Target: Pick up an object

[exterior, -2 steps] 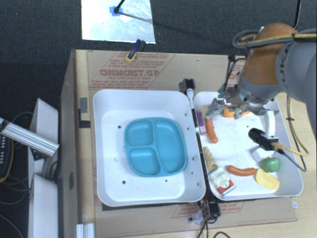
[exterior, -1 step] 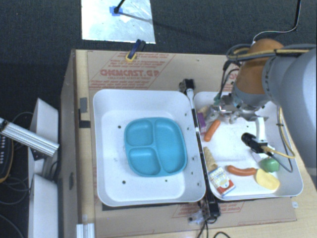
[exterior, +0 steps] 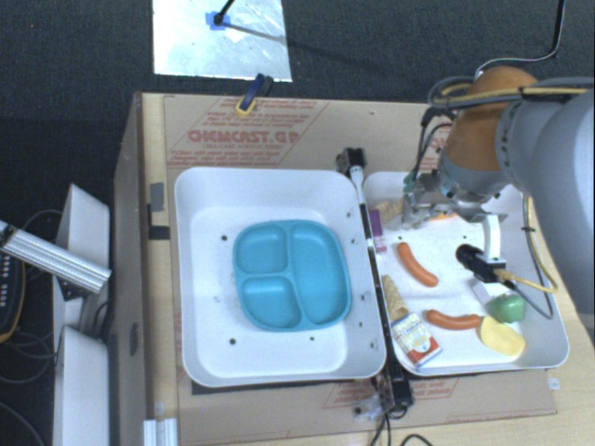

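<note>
Nearest, the small red-and-white carton (exterior: 415,339) lies loose beside an orange plastic sausage (exterior: 456,321), both reachable in the right white bin (exterior: 548,347). Farther right, my gripper (exterior: 423,204) hovers at the bin's far corner; jaws' state: cannot tell.

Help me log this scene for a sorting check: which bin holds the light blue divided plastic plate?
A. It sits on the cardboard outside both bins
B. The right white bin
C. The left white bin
C: the light blue divided plastic plate lies flat in the middle of the left white bin, while the right white bin holds the two sausages and other small food items.
</note>
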